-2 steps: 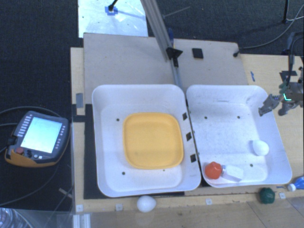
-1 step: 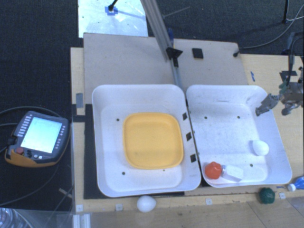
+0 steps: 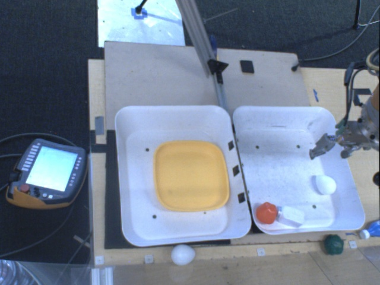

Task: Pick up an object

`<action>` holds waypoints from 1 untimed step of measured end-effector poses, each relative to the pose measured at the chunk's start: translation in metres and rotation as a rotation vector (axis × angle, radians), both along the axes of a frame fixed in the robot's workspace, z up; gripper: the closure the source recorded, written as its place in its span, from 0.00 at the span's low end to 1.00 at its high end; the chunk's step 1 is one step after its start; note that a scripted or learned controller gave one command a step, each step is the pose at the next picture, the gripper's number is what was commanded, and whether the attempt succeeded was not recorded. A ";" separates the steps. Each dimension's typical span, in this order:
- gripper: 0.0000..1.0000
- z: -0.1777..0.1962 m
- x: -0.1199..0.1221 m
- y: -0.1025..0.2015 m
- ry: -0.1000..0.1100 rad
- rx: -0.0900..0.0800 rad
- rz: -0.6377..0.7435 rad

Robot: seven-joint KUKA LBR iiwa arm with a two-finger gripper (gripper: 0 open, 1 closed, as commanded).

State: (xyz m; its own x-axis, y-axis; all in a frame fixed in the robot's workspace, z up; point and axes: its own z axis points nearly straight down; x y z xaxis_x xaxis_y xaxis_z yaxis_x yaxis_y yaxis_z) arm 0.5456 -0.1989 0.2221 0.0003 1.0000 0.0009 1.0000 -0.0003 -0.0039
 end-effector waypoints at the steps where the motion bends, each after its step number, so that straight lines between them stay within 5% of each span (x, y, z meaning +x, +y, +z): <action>1: 0.00 -0.042 0.003 0.001 -0.001 0.000 0.001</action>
